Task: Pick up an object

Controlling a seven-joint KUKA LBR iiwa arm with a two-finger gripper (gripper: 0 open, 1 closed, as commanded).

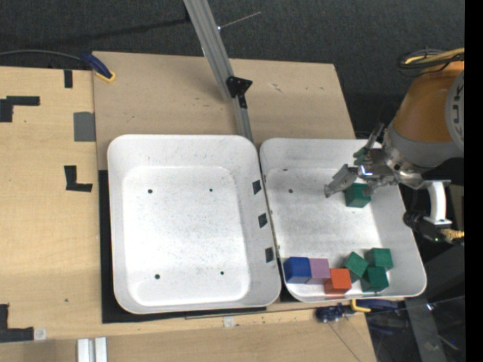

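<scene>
The arm (430, 119) comes in from the right side and its tool (353, 181) is over the right bin (302, 164), near the far right part of it. The fingers are spread apart: one dark finger (337, 183) points to the left and down. A green block (358, 196) is directly under the tool, touching it or just below it. I cannot tell if the block is between the fingers or only lies on the bin floor beside them, so I do not say that the tool grips it.

The other blocks are together along the near edge of the right bin. From left to right there is a blue block (297, 268), a purple block (319, 268) touching it, an orange block (339, 279) just in front of the purple one, and then three green blocks: one (356, 263) behind the orange, one (382, 258) further right, and one (375, 278) in front of these two. They are well apart from the block under the tool.

The left bin (185, 221) stands beside the right one on the wooden table (45, 202). A metal pole (211, 36) goes across the table at a slant, toward the place between the bins.
</scene>
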